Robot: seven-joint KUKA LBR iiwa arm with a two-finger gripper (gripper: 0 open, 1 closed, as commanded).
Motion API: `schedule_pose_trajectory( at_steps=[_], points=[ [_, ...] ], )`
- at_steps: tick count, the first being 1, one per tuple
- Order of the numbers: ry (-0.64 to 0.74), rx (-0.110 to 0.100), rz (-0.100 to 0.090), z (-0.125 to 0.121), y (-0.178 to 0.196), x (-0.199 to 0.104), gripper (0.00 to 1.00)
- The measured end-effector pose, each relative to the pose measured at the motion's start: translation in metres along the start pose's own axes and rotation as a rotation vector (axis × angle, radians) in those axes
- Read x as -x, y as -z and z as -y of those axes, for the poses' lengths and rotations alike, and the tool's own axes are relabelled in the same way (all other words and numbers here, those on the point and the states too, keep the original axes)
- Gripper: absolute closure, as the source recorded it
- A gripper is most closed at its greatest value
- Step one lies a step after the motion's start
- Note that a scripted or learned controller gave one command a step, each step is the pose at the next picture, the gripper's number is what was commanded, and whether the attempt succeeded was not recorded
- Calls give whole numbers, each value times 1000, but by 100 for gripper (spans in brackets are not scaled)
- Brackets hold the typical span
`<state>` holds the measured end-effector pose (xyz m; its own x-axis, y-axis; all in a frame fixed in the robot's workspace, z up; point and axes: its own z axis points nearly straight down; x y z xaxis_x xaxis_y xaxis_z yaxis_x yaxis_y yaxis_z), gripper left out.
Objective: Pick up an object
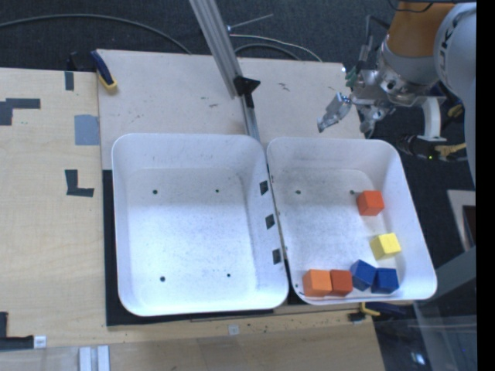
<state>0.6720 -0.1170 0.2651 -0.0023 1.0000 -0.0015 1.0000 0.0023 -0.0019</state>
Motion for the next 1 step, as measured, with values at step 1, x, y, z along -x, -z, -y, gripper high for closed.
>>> schedule_pose_trajectory(
  at_steps=[1],
  points=[
    [-6, -9, -1, 43, -109, 57, 0]
  ],
)
